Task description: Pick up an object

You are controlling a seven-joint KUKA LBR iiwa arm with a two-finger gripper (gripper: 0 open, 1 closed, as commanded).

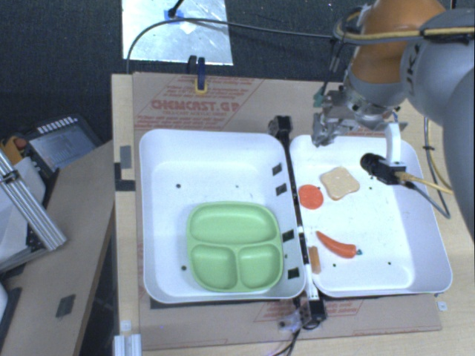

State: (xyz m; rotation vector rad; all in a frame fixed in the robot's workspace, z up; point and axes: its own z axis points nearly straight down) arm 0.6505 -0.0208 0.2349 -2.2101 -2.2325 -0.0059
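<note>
The grey arm with its orange band reaches in over the far right corner of the bench, and its two-finger gripper (pixel 324 134) hangs above the far left corner of the right-hand shallow white bin (pixel 415 221); whether it is open or shut cannot be made out at this angle, and nothing shows in its grasp. In that bin a pale tan slice of toy bread (pixel 340 183) lies near the far left part, with a flat red round disc (pixel 310 196) just beside it toward the dividing edge. A red-orange chilli pepper (pixel 336 245) lies nearer the front edge, and a small orange sausage-shaped piece (pixel 315 259) sits against the left wall. The left-hand shallow white bin (pixel 167 169) holds a light green three-compartment plastic plate (pixel 234 245) in its front right corner.
</note>
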